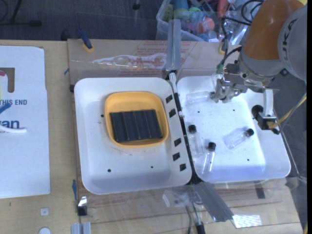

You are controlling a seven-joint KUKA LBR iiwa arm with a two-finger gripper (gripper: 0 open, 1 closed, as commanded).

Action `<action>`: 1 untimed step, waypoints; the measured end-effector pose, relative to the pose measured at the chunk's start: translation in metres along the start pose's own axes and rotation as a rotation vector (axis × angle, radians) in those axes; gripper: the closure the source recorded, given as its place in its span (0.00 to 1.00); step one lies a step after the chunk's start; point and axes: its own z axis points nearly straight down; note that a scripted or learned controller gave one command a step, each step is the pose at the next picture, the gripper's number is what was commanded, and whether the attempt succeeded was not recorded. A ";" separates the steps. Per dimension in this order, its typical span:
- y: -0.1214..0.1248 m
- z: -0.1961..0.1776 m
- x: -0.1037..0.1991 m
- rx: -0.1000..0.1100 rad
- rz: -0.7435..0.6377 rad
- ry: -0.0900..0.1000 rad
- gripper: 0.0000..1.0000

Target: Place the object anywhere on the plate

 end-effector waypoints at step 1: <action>0.009 -0.042 0.015 -0.005 -0.290 -0.001 1.00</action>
